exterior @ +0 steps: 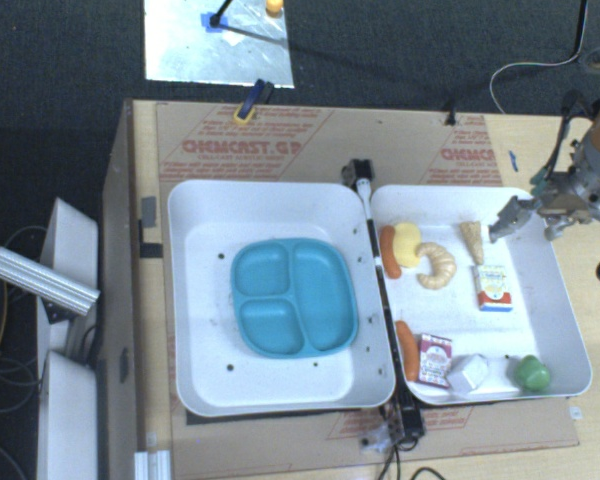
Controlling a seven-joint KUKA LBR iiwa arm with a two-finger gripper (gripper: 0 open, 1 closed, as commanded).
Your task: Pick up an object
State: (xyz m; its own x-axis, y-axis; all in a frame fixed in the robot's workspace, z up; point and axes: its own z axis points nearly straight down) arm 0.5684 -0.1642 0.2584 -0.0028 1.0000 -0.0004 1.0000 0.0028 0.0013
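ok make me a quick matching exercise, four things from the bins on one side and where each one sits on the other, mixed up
Things:
1. blue divided plate
2. croissant
3. green ball
4. small red-and-white carton

Places:
A. near right corner of the right bin
B. middle of the left bin
C. right bin, just right of the croissant
D. right bin, beside the yellow fruit

Pairs: 1-B, 2-D, 3-A, 4-C
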